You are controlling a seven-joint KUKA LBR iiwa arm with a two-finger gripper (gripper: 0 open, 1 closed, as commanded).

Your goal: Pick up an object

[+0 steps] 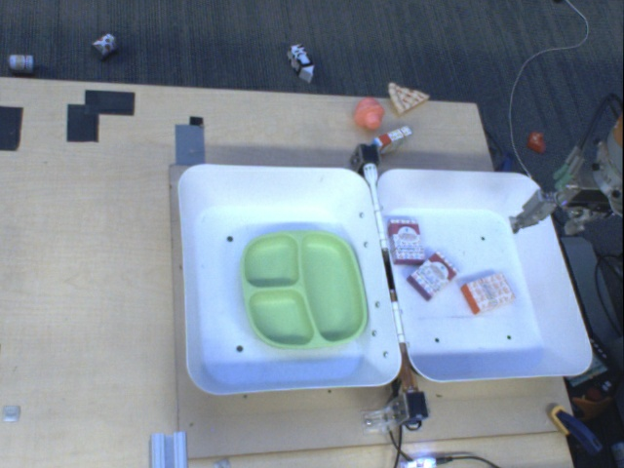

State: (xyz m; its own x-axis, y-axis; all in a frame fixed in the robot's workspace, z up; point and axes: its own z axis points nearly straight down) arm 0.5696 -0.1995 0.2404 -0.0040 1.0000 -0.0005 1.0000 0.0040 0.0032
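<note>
While the hand (536, 210) hangs at the right bin's (546, 354) upper right rim, whether it is spread or pressed together cannot be told. Three small packets lie loose in that bin: a dark red one (404, 240) by the divider, a second (431, 276) just below it, and an orange one (487, 292) further right. Judging by the spacing, any could be taken singly. The left bin (210, 261) holds a green divided tray (302, 289).

I see three small packets (432, 261) grouped in the right bin (546, 349). Around them its floor is open for reaching.
</note>
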